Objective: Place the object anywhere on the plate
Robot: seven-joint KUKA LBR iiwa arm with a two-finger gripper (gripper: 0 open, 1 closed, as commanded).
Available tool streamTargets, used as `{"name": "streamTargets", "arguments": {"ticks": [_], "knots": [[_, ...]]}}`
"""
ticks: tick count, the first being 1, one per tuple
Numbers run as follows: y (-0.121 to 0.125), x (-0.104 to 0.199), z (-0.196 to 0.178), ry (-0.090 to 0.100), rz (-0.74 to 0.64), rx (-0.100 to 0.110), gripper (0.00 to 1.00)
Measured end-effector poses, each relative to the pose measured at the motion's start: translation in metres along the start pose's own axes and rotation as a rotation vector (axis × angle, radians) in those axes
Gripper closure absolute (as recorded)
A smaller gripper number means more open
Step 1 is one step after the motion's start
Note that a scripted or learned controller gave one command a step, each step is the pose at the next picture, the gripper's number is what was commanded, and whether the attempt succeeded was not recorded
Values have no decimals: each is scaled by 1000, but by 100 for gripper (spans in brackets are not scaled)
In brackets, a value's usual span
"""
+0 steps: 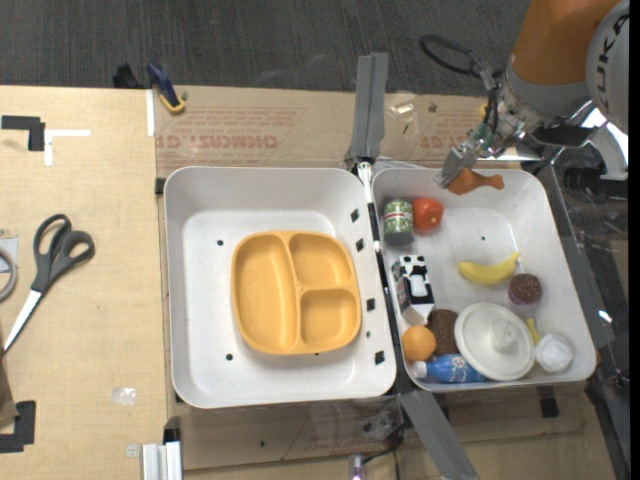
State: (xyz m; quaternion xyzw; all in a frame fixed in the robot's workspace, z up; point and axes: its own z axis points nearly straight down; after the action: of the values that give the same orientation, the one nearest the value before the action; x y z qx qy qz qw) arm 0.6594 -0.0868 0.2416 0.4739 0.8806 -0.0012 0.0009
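My pincer hangs over the far edge of the right bin, and there's an orange-brown, drumstick-shaped toy right at its tip. The toy's near end sits at my fingertips and the rest juts out toward the right, level with the bin's back wall. I judge I'm pinching it by that end, fingers pressed onto it, though the contact is small in this view and I wouldn't swear to a firm hold.

The yellow plate lies well apart, in the middle of the left bin, three compartments, all bare. That's where this piece has to go.

Between here and there runs the ridge where the two bins meet, so I reckon the toy needs carrying high enough to pass over it. A grip on one end means the free end could swing or slip out on the way.

Below me the right bin is busy: a green can and a red tomato just beside each other, a banana, a black-and-white carton, an orange, a white lid, a blue bottle. None of them touches the toy.

Scissors lie off on the bench, out of the way.
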Motion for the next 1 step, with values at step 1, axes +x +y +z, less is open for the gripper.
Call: {"name": "streamTargets", "arguments": {"ticks": [1], "knots": [[-11,64,38,3,231,1,100]]}}
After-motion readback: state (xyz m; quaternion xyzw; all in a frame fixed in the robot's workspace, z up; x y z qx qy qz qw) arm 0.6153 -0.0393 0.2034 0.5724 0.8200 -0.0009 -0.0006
